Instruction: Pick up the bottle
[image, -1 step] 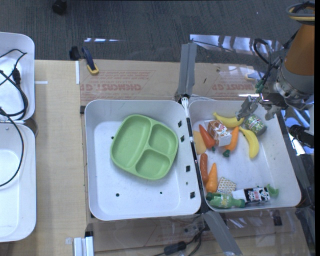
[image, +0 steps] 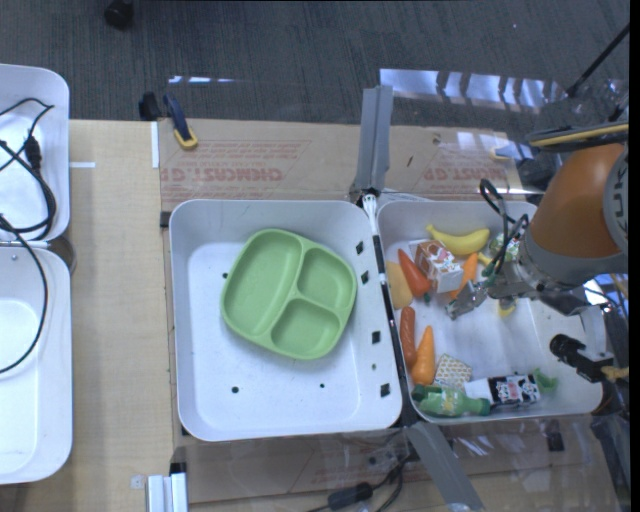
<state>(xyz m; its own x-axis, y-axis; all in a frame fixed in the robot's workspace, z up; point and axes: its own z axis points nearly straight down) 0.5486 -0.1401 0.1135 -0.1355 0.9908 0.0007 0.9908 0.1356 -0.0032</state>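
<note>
Leftward, a green plate (image: 289, 293) fills one bin (image: 190, 390); the bottle (image: 452, 402) lies in the other (image: 575, 400)

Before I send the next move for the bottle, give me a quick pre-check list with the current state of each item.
1. Bottle located, lying along the right bin's near edge: ok.
2. Claw positioned over the bottle: not ok, it hangs above the bin's middle, beside the small carton.
3. Claw fingers open: cannot tell.
4. Room around the bottle: not ok, a carrot and a black-and-white box crowd it.
5. Bottle between the fingers: not ok.
</note>
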